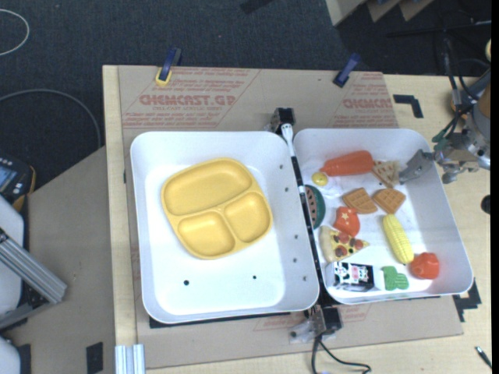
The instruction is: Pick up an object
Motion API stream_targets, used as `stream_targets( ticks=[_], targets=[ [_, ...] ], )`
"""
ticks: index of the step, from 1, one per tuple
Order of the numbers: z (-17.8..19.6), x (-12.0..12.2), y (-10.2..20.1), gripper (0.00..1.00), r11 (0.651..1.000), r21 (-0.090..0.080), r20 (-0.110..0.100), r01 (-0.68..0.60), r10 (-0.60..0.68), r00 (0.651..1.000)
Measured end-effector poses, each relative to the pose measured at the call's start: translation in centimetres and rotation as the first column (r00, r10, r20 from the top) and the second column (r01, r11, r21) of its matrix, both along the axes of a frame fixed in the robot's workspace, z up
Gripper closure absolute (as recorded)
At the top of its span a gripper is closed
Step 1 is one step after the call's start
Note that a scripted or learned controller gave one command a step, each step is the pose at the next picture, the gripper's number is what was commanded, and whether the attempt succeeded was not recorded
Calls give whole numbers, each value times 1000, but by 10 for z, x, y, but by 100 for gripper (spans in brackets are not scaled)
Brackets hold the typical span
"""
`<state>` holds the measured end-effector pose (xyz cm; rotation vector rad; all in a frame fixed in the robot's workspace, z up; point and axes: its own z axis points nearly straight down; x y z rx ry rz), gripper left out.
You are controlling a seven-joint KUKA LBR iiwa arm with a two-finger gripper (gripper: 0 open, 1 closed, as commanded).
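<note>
White plastic bins: two, side by side on the tabletop [234, 92]. Left bin [148, 209]: one yellow three-compartment plastic plate [216, 206]. Right bin [444, 209]: one orange-red toy carrot [349, 163], one ridged tan cracker piece [386, 172], two waffle-patterned toy biscuits [359, 200] [388, 201], one red toy tomato [347, 220], one yellow toy corn cob [398, 238], one toy pizza slice [345, 246], one red toy pepper [425, 265], one green toy block [394, 278], one black-and-white packet [351, 274]. Tool [417, 167] over right bin's far right corner, just beside the cracker; grasp state cannot be told.

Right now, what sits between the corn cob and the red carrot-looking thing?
In the camera view, two waffle pieces lie between the corn and the carrot.
</note>
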<state>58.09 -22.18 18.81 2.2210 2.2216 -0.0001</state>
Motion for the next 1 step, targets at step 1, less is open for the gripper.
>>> stream_targets(
  ticks=[1],
  targets=[
    [-62, 2, 3, 0, 1000, 2, -4, -1, 1, 1000]
  ],
)
